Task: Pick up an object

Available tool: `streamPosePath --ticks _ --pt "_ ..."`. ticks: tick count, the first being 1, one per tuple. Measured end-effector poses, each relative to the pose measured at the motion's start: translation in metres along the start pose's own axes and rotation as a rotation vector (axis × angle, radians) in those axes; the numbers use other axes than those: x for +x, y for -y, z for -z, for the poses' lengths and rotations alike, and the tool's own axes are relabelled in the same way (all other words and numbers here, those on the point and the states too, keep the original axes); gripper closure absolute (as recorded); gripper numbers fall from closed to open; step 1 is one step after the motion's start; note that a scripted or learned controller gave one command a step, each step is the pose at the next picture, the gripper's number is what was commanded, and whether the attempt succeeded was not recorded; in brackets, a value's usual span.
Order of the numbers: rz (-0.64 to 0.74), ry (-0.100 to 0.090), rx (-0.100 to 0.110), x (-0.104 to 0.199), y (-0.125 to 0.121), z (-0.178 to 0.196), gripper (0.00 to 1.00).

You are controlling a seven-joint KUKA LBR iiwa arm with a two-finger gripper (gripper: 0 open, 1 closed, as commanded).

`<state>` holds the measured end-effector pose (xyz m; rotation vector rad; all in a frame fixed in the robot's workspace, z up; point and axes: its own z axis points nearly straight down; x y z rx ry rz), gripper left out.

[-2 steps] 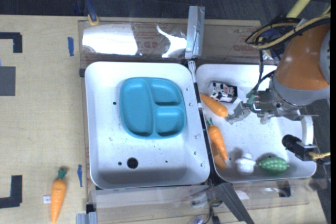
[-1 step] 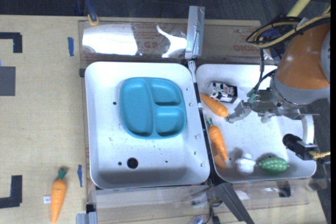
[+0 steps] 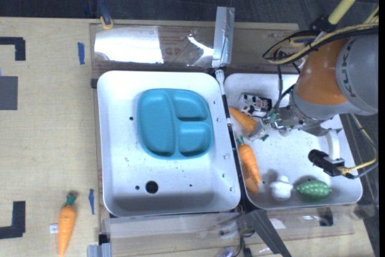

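The right bin [image 3: 346, 192] holds two orange carrots: one [image 3: 243, 120] near its upper left corner, and one [image 3: 249, 165] lying along its left wall. A white lump [image 3: 280, 189] and a green bumpy piece [image 3: 313, 189] rest by the front wall. A small black-and-white item [image 3: 255, 103] lies at the back left. My gripper [image 3: 268, 125] is low in this bin, just right of the upper carrot's tip and close to it. The wrist hides whether anything is held.
The left bin [image 3: 114, 147] carries a blue divided plate [image 3: 175, 122]. A toy carrot [image 3: 66, 223] lies on the bench at the front left, outside the bins. The grey and orange arm [image 3: 328, 78] and its cables cover the right bin's back right part.
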<state>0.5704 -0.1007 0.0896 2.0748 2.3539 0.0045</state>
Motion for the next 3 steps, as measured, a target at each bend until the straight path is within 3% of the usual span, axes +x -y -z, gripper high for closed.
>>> streamPosePath --ticks 1,2,3 --pt "-0.197 0.0 0.011 -0.01 -0.068 -0.003 0.0" --pt "-0.195 0.001 0.012 -0.01 -0.068 0.007 1.0" --pt "-0.336 -0.002 -0.008 0.048 -0.094 0.116 1.0"
